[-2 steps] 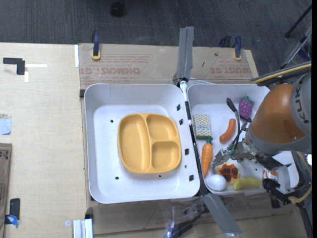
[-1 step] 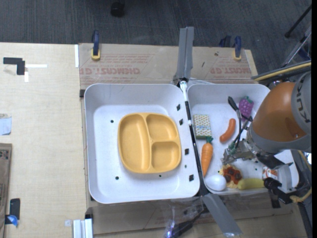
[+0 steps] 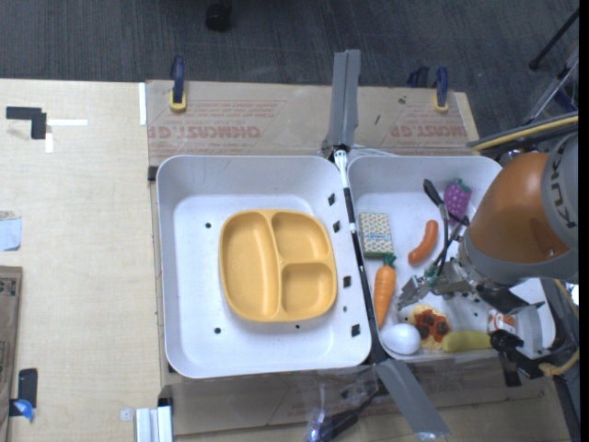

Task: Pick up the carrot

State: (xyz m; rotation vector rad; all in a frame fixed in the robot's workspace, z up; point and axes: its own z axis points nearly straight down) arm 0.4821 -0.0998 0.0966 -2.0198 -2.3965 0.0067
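Orange and tapered, the carrot [image 3: 384, 294] lies lengthwise in the right bin [image 3: 405, 175] close to its left wall, green top pointing up toward a small cracker packet [image 3: 375, 232], tip near a white egg [image 3: 400, 339]. My gripper [image 3: 419, 286] sits just to its right (metal tips close to the carrot), but how wide it stands I cannot tell. A yellow divided plate [image 3: 277, 265] fills the left bin [image 3: 184, 274]
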